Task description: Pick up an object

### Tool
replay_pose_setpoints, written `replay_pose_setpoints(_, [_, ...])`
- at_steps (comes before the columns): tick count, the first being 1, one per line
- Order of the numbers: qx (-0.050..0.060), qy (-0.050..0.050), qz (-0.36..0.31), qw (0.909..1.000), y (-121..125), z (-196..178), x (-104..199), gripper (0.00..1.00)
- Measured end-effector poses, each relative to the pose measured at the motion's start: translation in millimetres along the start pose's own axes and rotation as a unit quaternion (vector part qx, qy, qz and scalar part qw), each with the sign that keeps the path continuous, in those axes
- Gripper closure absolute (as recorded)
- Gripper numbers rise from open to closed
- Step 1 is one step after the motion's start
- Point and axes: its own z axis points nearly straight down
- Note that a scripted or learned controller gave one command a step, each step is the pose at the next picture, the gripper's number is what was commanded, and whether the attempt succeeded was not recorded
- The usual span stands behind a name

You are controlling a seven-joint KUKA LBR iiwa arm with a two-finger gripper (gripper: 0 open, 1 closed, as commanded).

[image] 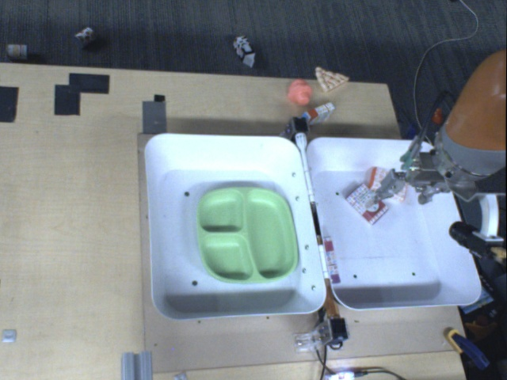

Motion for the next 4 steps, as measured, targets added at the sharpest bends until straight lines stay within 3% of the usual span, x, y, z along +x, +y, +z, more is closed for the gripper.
replay_pose_setpoints(1, [-0.006, -0.002, 0.000, 1.0000, 46.5, 113.8, 19.1, 0.00])
replay_pose_setpoints(2, [-0.009, -0.003, 0.000, 1.0000, 48.1, 102.1, 18.5, 1.00])
replay_pose_setpoints(3, [-0.002, 0.000, -0.001, 1.0000, 100.4, 29.5, 20.4, 1.00])
replay_pose_setpoints(4, [-0.001, 0.000, -0.001, 1.0000, 100.0, 30.1, 20.4, 0.00])
